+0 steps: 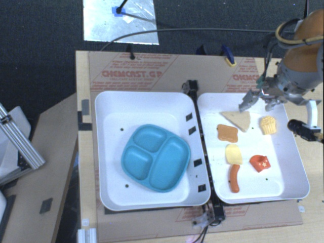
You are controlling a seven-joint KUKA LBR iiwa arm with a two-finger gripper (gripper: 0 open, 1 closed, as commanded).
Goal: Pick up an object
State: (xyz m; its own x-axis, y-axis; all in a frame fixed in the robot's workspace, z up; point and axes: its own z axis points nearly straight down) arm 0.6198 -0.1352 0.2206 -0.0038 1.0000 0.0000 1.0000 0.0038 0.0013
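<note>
A blue divided plate (155, 157) lies in the left bin (109, 135), well apart from the work at hand; the pieces to be picked sit in the right bin (291, 156). There, from left to right, lie an orange-brown toast-like piece (227, 132), a yellow piece (233, 154) just below it, a reddish sausage (234, 178) nearer the front wall, a tan wedge (238, 119) by the back of the bin, a red piece (259, 162) and a pale yellow fries-shaped piece (268, 124). The gripper (258, 100) hangs over the back of the right bin, its two fingers spread apart and nothing between them, one fingertip just above the wedge's upper edge, the other toward the fries-shaped piece. Whether that fingertip touches the wedge is hard to judge from this slanted view. The wedge appears the likeliest target. A clean pick probably calls for centring the spread fingers over the wedge's middle rather than its rim, turning them to close across its narrower span, and descending straight down until they bracket it before closing. The wedge looks flat and low, so a shallow descent may slip over it, while an off-centre close could push it toward the toast-like piece
</note>
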